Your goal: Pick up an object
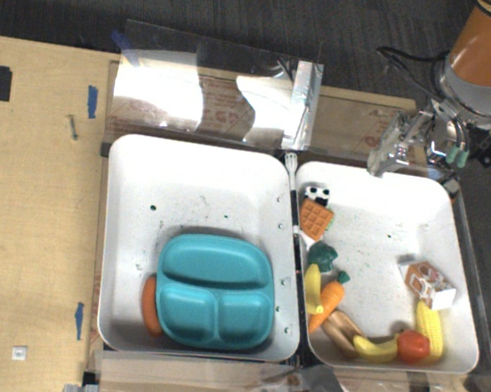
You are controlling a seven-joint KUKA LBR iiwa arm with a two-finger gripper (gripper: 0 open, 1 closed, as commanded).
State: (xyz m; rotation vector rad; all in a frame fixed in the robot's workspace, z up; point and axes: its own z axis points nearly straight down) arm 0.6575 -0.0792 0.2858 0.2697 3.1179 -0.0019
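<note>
Risk of a missed or double grab: small plastic food toys packed touching along the near and left walls of the right shallow white bin, hard against the sides. Cannot tell how far open the grey two-finger gripper is, hanging over the far rim, well apart from them, with nothing seen in its grasp. Counted: two bins, roughly ten toys, and one teal divided plastic tray in the left shallow white bin.

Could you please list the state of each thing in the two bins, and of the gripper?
Teal tray: flat in left bin, over an orange item.
Waffle: lying by right bin's left wall.
Carrot: lying against that wall.
Corn: lying near right wall.
Tomato: resting beside corn.
Gripper: above right bin's far rim, holding nothing.
</note>
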